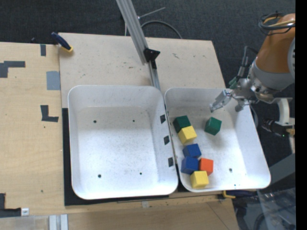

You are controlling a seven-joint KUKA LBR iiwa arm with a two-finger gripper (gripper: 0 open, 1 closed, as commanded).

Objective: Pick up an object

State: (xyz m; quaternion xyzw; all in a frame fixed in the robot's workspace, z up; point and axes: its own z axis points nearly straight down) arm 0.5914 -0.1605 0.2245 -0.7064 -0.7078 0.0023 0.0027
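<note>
The right bin is serving as the landmark here, since it is holding every block on offer. The left bin is sitting directly beside it, their rims touching along the middle, which is likely why the blocks are bunching against that shared wall.

The arm is reaching in over the right bin's far right rim, its orange band hanging outside the bin, so that the wrist is leaning inward toward the contents. The gripper is hovering over the right bin's far end, above the floor and carrying nothing; how wide its claw is standing I cannot tell at this size.

The lone green cube is lying in the right bin just below the gripper, apart from the rest, and it is looking like the easiest target because nothing is crowding it. Against the bin's left wall a second green cube is touching a yellow cube; nearer the front, two blue cubes are pressing together, with an orange cube beside them and another yellow cube at the front.
</note>
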